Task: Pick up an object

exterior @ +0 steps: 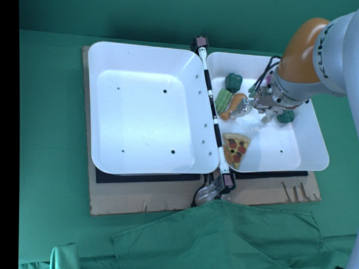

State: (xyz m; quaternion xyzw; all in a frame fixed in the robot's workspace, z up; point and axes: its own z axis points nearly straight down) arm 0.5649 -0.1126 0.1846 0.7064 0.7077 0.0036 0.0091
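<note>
Gripper (244, 109) touches the orange toy (234, 103) (right bin (303, 150)), beside pizza slice (236, 148).

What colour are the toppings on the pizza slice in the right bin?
Red rounds on a yellow-orange pizza slice, seen clearly in the camera view.

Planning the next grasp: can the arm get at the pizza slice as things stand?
Probably yes. The pizza slice lies alone on bare bin floor, apart from the other toys, just below the gripper.

Right bin (314, 156): pizza slice (235, 149) front-left; carrot (234, 105), possibly touching end effector (247, 106), behind it.
</note>
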